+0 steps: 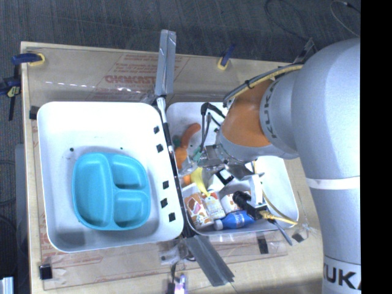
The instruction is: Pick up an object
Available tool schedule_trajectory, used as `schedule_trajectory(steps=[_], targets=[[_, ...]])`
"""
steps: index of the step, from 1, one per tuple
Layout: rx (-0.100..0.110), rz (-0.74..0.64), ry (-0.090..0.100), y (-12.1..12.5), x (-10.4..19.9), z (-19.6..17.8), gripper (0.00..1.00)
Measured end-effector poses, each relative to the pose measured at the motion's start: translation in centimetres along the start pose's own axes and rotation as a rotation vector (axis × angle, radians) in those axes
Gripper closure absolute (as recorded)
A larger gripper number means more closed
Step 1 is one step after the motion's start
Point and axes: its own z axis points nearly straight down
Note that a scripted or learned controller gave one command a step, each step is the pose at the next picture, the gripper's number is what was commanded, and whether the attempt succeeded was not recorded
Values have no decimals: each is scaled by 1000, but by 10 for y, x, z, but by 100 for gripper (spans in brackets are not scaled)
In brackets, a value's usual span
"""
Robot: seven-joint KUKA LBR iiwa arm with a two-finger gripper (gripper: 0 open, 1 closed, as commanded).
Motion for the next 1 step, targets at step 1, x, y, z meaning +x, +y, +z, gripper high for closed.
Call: schedule_trajectory(steps=[1], targets=[[-1, -9, 3, 1, 3, -11, 100]])
